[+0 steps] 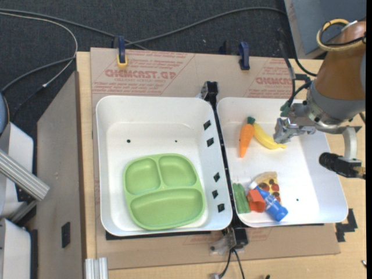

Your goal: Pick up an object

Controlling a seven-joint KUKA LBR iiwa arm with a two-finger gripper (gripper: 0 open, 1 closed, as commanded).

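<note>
In the left bin (110,127) lies a green divided plate (164,190), which is not part of the work now. In the right bin (314,196) a carrot (246,138) and a banana (266,139) lie side by side, and a small heap of toys (263,197) sits near the front wall. The gripper (283,133) hangs just at the banana's right end, so I judge the step is the approach. Next it must come down around the banana. The arm's body hides the gripper, so whether it is apart or together I cannot tell.
</note>
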